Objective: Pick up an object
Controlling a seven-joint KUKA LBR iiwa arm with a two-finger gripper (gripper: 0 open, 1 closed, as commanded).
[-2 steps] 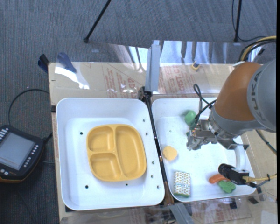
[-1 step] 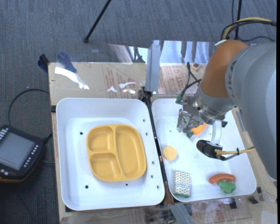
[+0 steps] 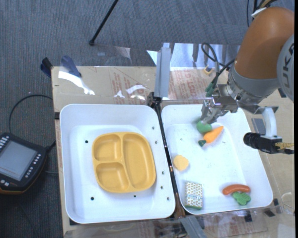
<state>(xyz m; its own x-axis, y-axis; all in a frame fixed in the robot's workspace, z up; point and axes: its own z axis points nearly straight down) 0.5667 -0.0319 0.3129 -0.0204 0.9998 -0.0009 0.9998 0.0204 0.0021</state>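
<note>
Hovering at the far edge of the right bin point(image 3: 258, 152), the gripper point(image 3: 208, 117) stands just above a green toy point(image 3: 204, 127) beside the carrot point(image 3: 212, 134). Finger spread: cannot tell. Risk: the two items touch, so a closing grasp may nudge the carrot and slip off.

Two white bins point(image 3: 69, 133) are counted, one yellow divided plate point(image 3: 124, 161), one toy carrot point(image 3: 212, 135), one sausage point(image 3: 236, 188), one yellow disc point(image 3: 181, 162), and one wrapped packet point(image 3: 193, 194).
</note>
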